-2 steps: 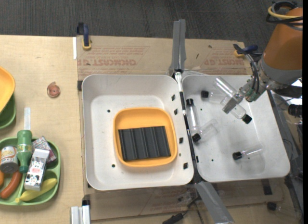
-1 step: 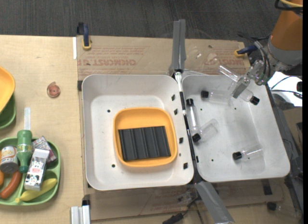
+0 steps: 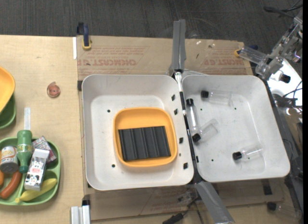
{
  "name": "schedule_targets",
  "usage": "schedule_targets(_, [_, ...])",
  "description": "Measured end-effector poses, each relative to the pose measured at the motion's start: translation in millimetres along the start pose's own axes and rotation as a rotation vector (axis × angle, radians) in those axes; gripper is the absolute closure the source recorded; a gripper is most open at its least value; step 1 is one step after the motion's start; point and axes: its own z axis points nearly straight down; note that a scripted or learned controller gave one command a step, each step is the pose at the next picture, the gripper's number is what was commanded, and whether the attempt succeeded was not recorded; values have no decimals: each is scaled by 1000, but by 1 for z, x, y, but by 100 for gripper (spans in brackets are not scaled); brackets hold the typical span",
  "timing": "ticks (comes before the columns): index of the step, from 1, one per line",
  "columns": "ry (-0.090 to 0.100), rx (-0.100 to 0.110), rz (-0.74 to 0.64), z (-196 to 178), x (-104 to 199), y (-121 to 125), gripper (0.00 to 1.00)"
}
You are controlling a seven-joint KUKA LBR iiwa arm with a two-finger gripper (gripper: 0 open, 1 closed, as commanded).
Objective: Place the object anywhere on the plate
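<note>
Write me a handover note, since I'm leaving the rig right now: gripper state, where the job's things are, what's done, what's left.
Gripper: at the far right, beyond the right bin, nothing seen in it.
Plate: orange, in the middle of the left bin, carrying a dark ribbed block.
Objects: four clear vials with black caps lie in the right bin, one at the back, one along the left wall, one near the left wall, one at the front right.
Done: no vial is on the plate.
Left: pick a vial and set it on the plate.
</note>
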Motion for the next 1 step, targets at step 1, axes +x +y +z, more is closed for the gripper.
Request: schedule_targets(1, [-1, -1, -151, -42, 2, -12, 100])
